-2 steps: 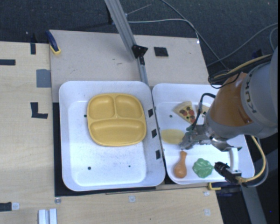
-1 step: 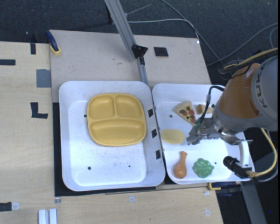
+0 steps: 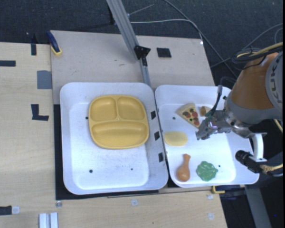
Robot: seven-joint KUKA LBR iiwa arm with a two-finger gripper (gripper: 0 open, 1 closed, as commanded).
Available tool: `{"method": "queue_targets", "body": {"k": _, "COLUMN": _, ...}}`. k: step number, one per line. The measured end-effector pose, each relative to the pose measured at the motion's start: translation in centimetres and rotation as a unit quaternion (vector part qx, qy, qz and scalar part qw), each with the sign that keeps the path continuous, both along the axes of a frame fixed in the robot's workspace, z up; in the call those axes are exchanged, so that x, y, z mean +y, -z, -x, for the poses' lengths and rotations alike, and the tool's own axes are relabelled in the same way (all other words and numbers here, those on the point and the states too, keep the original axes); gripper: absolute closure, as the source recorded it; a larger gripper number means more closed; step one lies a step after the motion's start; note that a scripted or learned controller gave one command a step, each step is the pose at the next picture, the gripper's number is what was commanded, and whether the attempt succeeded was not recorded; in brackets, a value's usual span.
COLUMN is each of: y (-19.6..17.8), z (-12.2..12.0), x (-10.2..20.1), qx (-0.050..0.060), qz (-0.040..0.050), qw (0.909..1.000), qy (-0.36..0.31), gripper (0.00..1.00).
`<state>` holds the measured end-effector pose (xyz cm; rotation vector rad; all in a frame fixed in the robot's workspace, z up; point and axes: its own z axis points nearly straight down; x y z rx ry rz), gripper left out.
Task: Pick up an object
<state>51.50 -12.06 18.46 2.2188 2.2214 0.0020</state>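
Leftmost, on the wooden tabletop (image 3: 19, 127), the left shallow white bin (image 3: 71, 141) carries a yellow plastic plate with three compartments (image 3: 118, 121), well apart from the gripper. Across the divider, the right shallow white bin (image 3: 171, 91) holds the small toys: a pale yellow oval piece (image 3: 175, 138) near its left wall, a brown toy drumstick (image 3: 184, 168) lower down, a green leafy lump (image 3: 207, 171) beside that, and a toy pizza slice (image 3: 189, 113) toward the top. All look like light, stiff plastic play food, likely smooth and a bit slippery; the oval piece seems best pinched across its short width, the drumstick around its thin shank. At centre-right of the frame, the dark gripper (image 3: 205, 129) hangs just right of the oval piece and just below the pizza slice. Nothing shows between its tips, and how wide it stands I cannot tell.
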Motion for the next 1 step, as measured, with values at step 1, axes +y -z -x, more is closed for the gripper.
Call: {"method": "queue_targets", "body": {"k": 1, "y": -4.22, "z": 0.11, "x": 0.07, "qx": 0.000, "qz": 0.0000, "qw": 1.0000, "qy": 0.000, "gripper": 1.00}}
